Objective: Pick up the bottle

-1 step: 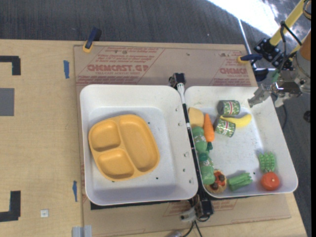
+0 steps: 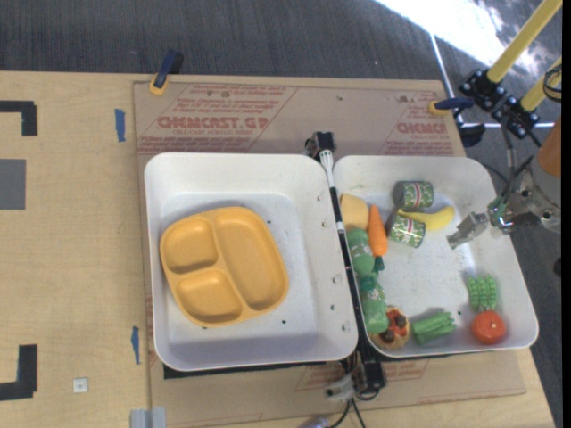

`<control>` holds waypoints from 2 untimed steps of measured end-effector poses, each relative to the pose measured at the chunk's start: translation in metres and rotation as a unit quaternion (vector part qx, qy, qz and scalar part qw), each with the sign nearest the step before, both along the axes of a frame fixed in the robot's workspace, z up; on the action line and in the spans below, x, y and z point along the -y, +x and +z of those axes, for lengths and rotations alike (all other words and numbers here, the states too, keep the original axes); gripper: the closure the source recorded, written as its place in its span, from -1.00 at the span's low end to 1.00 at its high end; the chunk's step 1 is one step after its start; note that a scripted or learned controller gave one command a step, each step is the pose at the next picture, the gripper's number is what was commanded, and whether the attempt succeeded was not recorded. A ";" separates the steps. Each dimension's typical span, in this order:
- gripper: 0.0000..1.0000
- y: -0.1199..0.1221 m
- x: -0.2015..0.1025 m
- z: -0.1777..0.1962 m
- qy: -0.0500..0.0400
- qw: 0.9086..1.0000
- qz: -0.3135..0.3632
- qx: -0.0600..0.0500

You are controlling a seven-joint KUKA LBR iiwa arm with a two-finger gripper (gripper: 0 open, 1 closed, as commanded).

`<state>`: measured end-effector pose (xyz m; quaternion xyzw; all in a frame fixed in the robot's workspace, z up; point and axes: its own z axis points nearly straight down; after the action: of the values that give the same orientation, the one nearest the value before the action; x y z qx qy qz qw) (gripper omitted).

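Observation:
The bottle [image 2: 367, 275] is green with a pale label. It lies on its side along the left wall of the right bin [image 2: 508, 239], below an orange carrot [image 2: 377, 230]. My gripper [image 2: 467, 230] hangs over the right part of that bin, well to the right of the bottle and just right of a yellow banana [image 2: 438, 218]. Nothing shows in its grasp. The bottle's lower end runs in among other green toys, so its full length is hard to make out.
Two green cans [image 2: 413, 193] [image 2: 407, 230] lie by the banana. A red tomato [image 2: 488, 326], a green vegetable [image 2: 434, 325] and a spiky green piece [image 2: 482, 290] sit near the front right. The left bin [image 2: 169, 181] holds a yellow divided plate [image 2: 223, 264].

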<state>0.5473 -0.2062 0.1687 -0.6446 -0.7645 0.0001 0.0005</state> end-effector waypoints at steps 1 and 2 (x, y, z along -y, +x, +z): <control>-1.00 -0.043 0.006 -0.074 -0.001 0.997 0.081 0.002; -1.00 -0.001 0.000 -0.079 0.006 0.994 -0.108 0.001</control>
<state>0.5463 -0.2061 0.0899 -0.7234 -0.6904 -0.0055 0.0036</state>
